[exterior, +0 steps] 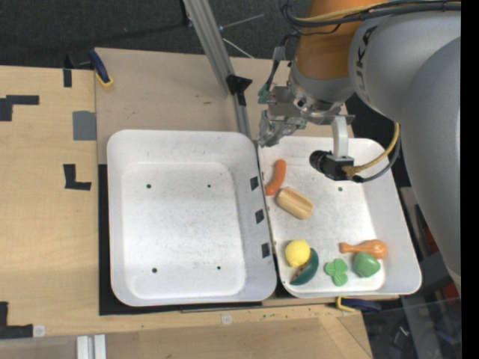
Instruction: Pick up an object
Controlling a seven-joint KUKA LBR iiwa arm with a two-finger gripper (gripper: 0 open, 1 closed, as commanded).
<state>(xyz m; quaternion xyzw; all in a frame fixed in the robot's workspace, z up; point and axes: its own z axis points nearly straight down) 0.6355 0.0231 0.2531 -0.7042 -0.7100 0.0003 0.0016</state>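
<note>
My gripper (269, 135) hangs over the far left corner of the right bin (389, 200), just above the bin's rim. An orange sausage (275, 176) lies a little below it, near the divider between the bins. Beside the sausage rests a tan bread roll (294, 203). Along the near edge sit a yellow lemon (298, 253) on a dark green piece (307, 269), a small green broccoli (337, 271), a green pepper (366, 264) and an orange carrot-like piece (364, 248). Nothing shows between the fingers.
The left bin (179, 215) holds no objects. A slanted metal pole (217, 51) runs from the top down to the bins' shared far corner, close to the gripper. The big grey arm (419, 88) covers the right side. A blue and yellow clamp (101, 69) sits at the far left.
</note>
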